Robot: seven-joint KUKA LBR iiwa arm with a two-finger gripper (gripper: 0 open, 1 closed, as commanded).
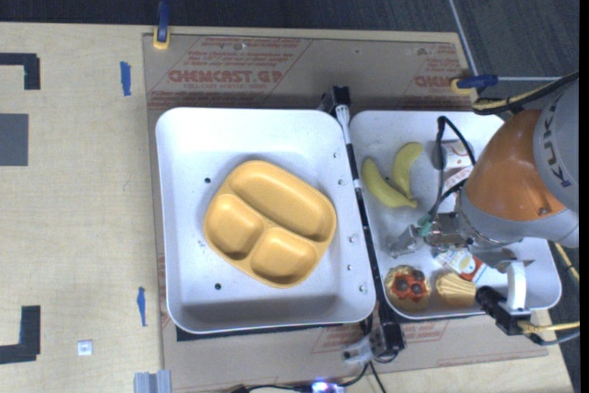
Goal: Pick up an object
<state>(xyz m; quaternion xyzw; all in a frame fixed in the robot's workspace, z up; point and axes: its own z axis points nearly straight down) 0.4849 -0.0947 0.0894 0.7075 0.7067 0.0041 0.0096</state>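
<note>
The claw (425,233) hangs low in the right bin (543,290), just below the bananas (391,179); how its tips stand I cannot tell. What may be a pastry (408,285) lies near it, and a yellow divided tray (269,221) sits in the left bin (184,143).

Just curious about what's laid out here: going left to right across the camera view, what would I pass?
Bare wooden bench → left bin with a yellow divided tray → bananas in the right bin → robot arm.
</note>
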